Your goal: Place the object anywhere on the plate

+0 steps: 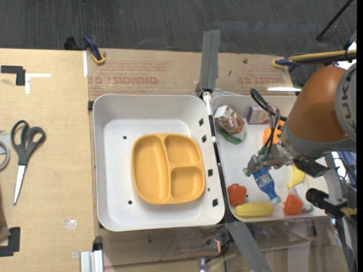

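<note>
Your gripper (255, 168) hangs over the blue bottle (266, 185); grip state unclear. Yellow three-compartment plate (168, 168) sits bare.

Two bins side by side, plate on the left, clutter on the right.

The left bin (108, 169) holds the divided plate (168, 168) near its middle. The right bin (229, 146) sits just beside it, with the gripper (262, 162) over its centre and a bottle (266, 187) directly below. The corn cob (253, 209) lies along the near edge, a tomato (237, 194) to its left, a food packet (231, 121) at the far side. Scissors (24, 149) lie on the bench, well left of both bins.
</note>
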